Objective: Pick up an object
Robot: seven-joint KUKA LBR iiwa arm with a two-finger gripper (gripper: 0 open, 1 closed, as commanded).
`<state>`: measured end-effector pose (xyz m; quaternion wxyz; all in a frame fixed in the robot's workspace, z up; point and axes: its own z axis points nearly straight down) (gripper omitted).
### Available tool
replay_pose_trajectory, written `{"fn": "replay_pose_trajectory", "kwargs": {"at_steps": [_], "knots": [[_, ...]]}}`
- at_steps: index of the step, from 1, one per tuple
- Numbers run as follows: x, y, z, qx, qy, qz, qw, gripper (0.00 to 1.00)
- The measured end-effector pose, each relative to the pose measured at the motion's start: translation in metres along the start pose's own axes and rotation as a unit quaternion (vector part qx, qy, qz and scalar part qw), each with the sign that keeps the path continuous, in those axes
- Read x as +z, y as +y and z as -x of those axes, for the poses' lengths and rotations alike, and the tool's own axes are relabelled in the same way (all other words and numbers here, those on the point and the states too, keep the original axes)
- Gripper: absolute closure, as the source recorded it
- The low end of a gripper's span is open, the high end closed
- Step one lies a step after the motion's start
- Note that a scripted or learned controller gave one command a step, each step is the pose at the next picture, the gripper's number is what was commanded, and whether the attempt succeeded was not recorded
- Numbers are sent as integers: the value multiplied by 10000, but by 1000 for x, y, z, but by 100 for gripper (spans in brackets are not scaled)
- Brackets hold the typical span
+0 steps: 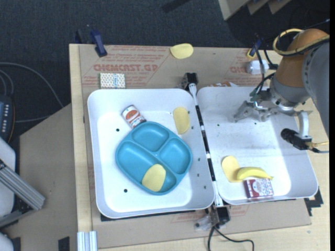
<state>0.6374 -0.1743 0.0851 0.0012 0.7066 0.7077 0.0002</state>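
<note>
My gripper (251,114) hangs low over the far part of the right bin (293,156), its fingers spread open with nothing between them. Nearer the front of that bin lie a yellow banana (254,173), a round yellow piece (228,165) touching it on the left, and a small red and white box (258,188). All three sit well in front of the gripper. In the left bin (104,140) a blue divided plate (157,153) carries a yellow lump (154,178). Beside it are a yellow slice (181,120) and a small red and white can (133,116).
On the bench behind the bins lie a yellow disc (181,50) and a patterned packet (112,80). A black bar (201,135) runs between the two bins. The grey arm with its orange band (296,61) fills the far right corner, and a black part (294,138) juts over the right bin.
</note>
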Motion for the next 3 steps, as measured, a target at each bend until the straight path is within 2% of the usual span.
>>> {"fn": "replay_pose_trajectory", "kwargs": {"at_steps": [1,2,3], "knots": [[-84,-75,0,8,7,-13,10000,0],[0,-4,-8,0,4,-9,10000,0],[0,-37,45,-12,44,-13,10000,0]]}}
